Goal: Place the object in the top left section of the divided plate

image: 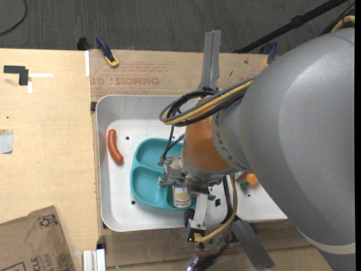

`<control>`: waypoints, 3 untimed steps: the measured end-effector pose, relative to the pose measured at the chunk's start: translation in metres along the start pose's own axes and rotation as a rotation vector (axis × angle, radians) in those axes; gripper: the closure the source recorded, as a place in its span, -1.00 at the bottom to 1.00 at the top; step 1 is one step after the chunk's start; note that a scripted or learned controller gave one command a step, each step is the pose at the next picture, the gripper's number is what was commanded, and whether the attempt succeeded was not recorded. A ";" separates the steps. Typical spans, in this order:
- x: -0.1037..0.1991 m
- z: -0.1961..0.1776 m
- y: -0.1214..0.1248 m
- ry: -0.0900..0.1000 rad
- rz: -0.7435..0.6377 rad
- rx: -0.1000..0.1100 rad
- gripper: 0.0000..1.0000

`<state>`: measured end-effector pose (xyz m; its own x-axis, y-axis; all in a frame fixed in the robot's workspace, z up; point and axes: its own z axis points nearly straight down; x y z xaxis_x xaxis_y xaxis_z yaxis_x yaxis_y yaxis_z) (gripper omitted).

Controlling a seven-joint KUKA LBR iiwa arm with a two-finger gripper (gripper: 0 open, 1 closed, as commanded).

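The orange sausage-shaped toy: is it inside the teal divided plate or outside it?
Outside. The orange sausage-shaped toy lies on the white bin floor, left of the teal divided plate, apart from its rim.

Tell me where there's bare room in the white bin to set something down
Bare floor runs along the white bin's top edge, above the hot dog and the teal divided plate, and along the bottom left corner under the plate. The narrow strip between hot dog and plate is tight. The plate's right side is crowded by the arm and a small bottle.

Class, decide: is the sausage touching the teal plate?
Apart. The camera view shows bare white bin floor between the sausage and the teal plate.
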<state>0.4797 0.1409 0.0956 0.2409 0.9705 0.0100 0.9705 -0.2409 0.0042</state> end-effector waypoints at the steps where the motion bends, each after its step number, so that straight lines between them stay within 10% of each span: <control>1: 0.065 0.002 -0.016 -0.010 0.082 -0.002 1.00; 2: 0.079 -0.050 0.101 -0.014 0.115 0.005 1.00; 3: 0.044 -0.060 0.041 -0.015 0.014 0.008 1.00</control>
<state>0.5293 0.1729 0.1564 0.2546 0.9670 -0.0045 0.9670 -0.2546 -0.0043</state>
